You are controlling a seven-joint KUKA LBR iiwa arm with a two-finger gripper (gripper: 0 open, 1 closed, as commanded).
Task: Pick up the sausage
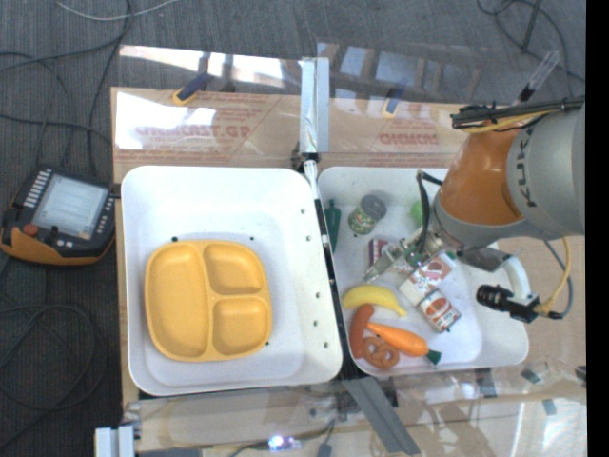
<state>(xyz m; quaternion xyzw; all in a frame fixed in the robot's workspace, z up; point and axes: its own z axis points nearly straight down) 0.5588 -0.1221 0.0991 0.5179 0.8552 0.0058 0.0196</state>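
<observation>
Sausage point(361, 327): right bin point(504, 350), front left corner, curved; long axis runs front to back, far end under banana point(374, 299), carrot point(400, 339) across it. Gripper point(411, 252): above bin centre, jaw state cannot be told; nothing visibly held

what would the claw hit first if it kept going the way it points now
Probably the banana: the claw points down-left toward it, with the sausage just beyond. Depth is unclear, so the bin floor could come first.
</observation>
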